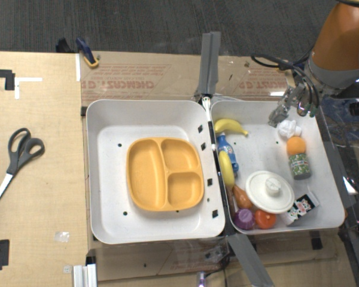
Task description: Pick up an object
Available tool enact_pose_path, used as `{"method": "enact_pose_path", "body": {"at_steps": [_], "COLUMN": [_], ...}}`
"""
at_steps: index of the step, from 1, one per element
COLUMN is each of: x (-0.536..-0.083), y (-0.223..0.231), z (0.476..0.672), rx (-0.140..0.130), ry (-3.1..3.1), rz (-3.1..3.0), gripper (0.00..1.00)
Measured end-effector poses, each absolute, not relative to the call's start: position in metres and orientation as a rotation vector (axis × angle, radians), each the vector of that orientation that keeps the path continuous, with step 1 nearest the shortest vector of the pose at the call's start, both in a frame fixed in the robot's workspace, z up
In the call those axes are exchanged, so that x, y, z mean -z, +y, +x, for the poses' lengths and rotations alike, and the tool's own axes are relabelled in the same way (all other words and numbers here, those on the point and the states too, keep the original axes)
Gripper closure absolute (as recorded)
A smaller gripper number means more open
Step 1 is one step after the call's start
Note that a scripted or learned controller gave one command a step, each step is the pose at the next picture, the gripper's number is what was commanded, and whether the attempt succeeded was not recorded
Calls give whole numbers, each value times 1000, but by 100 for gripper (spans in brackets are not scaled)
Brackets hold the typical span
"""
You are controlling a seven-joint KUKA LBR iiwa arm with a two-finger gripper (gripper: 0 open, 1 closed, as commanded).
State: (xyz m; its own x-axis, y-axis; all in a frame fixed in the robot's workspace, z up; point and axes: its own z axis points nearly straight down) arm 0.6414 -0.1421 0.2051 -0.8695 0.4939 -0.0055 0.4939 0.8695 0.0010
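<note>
1. Camera view, looking down at a slant: I see 2 white bins side by side, the left bin (102,160) and the right bin (332,184), on a bench (36,220).
2. Arm: the grey arm with its orange band (342,31) enters from 2 o'clock. Its gripper (287,109) hangs over the right bin's far edge, at about 1 o'clock of that bin.
3. Jaws: I cannot tell how far apart they stand, nor whether anything sits between them; cables and blur hide the tips.
4. Right bin contents: a banana (230,126) at 11 o'clock; a blue bottle (222,145) and a yellow item (227,169) along the left wall; a white crumpled item (289,128) just below the gripper; an orange-capped bottle (298,158) at 3 o'clock; a white lidded bowl (269,191) near centre; a purple piece (245,219) and an orange-red piece (265,220) at 7 o'clock; a patterned card box (301,207) at 5 o'clock.
5. Left bin: a yellow divided plate (166,173) lies at its centre.
6. Bench: scissors (18,154) lie at 9 o'clock of the left bin, well apart from it.
</note>
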Motion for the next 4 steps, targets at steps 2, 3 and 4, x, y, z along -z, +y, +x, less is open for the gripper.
{"method": "enact_pose_path", "body": {"at_steps": [2, 3, 4], "x": [-203, -96, -93], "y": [-170, -222, -157], "z": [646, 600, 511], "rx": [0, 0, 0], "ry": [3092, 3114, 3030], "rz": [513, 383, 808], "gripper": [100, 100, 100]}}
